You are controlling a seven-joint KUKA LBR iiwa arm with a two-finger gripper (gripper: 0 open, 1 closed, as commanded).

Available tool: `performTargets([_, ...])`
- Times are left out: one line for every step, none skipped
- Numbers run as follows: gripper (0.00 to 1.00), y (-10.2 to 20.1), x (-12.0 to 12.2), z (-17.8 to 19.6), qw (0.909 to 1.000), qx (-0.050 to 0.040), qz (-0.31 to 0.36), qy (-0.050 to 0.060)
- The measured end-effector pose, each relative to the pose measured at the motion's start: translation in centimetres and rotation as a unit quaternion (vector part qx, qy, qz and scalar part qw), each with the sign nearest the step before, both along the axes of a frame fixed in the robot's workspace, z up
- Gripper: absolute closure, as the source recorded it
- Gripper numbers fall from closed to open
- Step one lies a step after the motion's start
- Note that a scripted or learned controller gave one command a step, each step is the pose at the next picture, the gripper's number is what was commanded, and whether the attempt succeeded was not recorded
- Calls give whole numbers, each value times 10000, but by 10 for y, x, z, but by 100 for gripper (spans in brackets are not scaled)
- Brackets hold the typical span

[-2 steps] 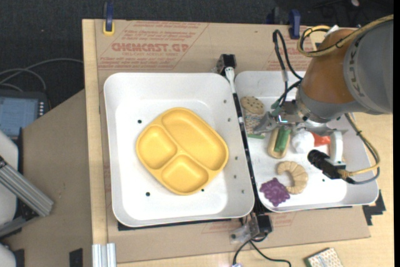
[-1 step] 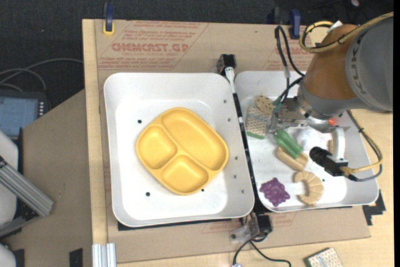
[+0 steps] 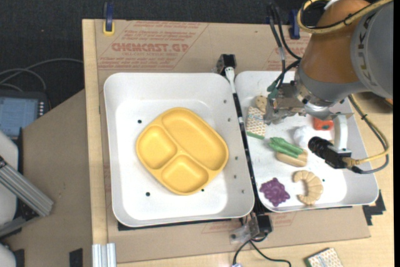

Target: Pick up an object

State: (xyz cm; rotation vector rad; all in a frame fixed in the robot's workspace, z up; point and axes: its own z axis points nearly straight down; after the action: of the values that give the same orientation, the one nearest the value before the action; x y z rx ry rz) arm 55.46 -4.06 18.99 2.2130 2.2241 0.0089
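Several small items crowd right bin (image 3: 356,197): green piece (image 3: 286,147), croissant (image 3: 310,187), purple cluster (image 3: 274,191). My gripper (image 3: 277,110) hovers near bin's left wall; grip state unclear. I'd pick isolated croissant, descend centred.

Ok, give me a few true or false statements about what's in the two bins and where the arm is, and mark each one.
1. The yellow tray lies in the left bin. True.
2. The purple grapes sit in the left bin. False: they are in the right bin.
3. The croissant lies right of the grapes. True.
4. The arm hangs over the left bin. False: it is over the right bin.
5. The tray has three compartments. True.
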Motion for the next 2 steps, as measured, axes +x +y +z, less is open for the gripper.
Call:
performTargets([100,-84,16,68,10000,-33,-55,-15])
performTargets([100,-129,30,-64,10000,-5,-44,71])
